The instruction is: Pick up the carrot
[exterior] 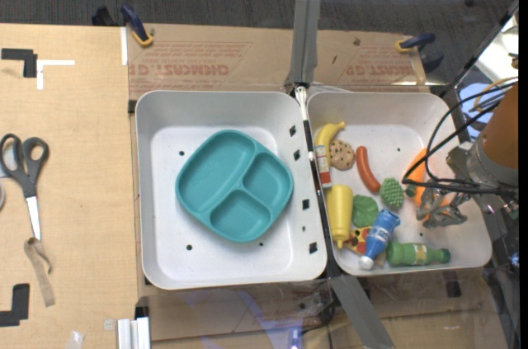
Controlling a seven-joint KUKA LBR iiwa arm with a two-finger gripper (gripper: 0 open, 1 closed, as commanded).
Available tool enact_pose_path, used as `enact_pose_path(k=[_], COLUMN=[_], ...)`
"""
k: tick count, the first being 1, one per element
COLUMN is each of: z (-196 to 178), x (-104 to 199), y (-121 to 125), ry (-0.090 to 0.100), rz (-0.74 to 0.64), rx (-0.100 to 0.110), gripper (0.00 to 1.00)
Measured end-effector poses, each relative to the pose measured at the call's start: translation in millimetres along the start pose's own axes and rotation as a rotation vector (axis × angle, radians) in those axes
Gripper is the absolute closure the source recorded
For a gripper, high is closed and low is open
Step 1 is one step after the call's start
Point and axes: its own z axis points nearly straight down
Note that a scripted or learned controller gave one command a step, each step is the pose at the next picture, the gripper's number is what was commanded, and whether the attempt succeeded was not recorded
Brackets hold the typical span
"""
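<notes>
Here, my hand (437,209) hangs low at the 3 o'clock side of the right bin (394,112).

The carrot (415,167) lies slanted against that bin's 3 o'clock wall, at about 11 o'clock from my hand and partly behind black cables. Whether my hand is wide or narrow I cannot tell; it is too tangled to read. At 9 o'clock from the carrot are a sausage (367,168), cookie (340,153) and banana (327,134). The left bin (157,199) carries a teal divided plate (234,185).
</notes>
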Motion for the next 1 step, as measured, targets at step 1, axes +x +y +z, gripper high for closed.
enact_pose_path(k=[1], z=[0.0], x=[0.0], y=[0.0], ry=[0.0], rz=[0.0], rx=[0.0], gripper=[0.0])
